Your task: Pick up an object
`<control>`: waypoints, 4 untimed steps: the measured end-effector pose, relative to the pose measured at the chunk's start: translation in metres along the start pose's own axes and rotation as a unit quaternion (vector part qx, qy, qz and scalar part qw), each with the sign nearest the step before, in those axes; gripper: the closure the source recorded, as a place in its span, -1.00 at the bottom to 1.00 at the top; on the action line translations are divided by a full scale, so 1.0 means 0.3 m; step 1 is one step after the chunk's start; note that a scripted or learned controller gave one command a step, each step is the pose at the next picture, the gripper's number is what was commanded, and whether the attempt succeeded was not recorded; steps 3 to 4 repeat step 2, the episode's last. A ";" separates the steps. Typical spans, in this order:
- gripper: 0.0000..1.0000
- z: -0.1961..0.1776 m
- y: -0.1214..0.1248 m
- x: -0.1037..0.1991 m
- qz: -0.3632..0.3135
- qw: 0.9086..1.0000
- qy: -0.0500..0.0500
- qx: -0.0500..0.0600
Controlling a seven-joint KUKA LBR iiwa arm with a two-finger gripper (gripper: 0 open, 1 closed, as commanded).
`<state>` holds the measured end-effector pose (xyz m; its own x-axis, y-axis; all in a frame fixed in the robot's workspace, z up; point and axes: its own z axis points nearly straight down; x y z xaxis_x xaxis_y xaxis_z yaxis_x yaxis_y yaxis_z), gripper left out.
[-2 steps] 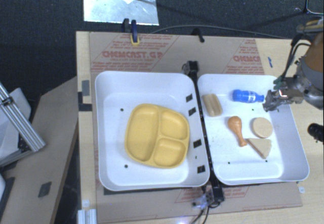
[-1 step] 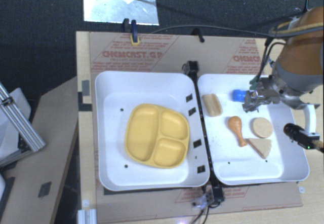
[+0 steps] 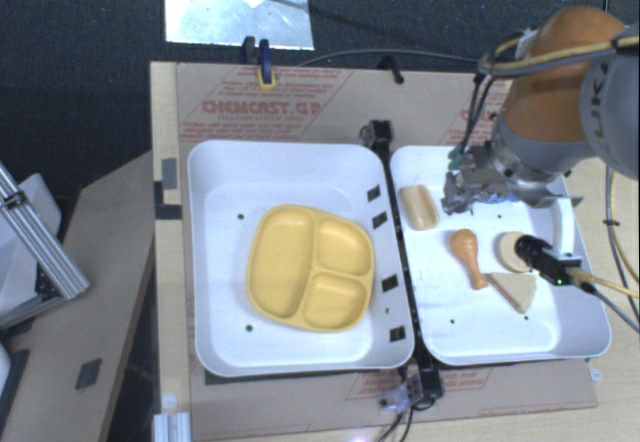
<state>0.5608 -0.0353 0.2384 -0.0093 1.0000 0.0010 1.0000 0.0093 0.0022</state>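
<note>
The right bin (image 3: 500, 335) holds a tan bread-roll shape (image 3: 419, 207) near its left wall, an orange drumstick-shaped toy (image 3: 467, 254) in the middle, a pale wedge (image 3: 514, 289) and a round cream piece (image 3: 510, 250) further right. My gripper (image 3: 463, 190) hangs over the upper middle of this bin, just right of the roll and above the drumstick. Its fingers are dark and seen from above, so their state is unclear. Nothing visibly sits between them.
The left bin (image 3: 220, 180) bears a yellow divided plate (image 3: 310, 268). Black clips run along the divider (image 3: 385, 230) between the bins. A black cable fitting (image 3: 540, 258) lies over the right bin's right side. The arm's bulk (image 3: 565, 90) covers the back right corner.
</note>
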 end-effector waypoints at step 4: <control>1.00 0.041 0.093 0.367 0.000 1.000 0.001 0.000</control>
